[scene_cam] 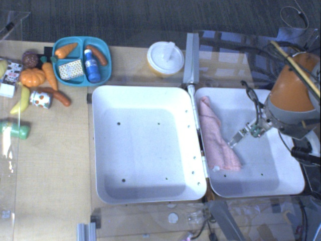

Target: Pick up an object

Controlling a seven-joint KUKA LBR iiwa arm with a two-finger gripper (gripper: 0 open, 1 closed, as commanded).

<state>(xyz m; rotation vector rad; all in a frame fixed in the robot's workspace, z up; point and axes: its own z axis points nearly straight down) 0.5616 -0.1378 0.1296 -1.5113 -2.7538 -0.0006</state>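
A pink cloth (216,140) lies rumpled lengthwise along the left side of the right bin (281,179). My gripper (236,138) hangs over the middle of that bin. It points down and to the left, its tip just right of the cloth's lower half. From this angle I cannot say whether it touches the cloth. The grey arm with its orange band (293,89) reaches in from the right.
The left bin (145,144) sits beside the right one, with a metal divider (190,59) at the back between them. A white lidded cup (165,57) stands behind the bins. A blue tray (83,60) and toy food (37,79) lie at the far left.
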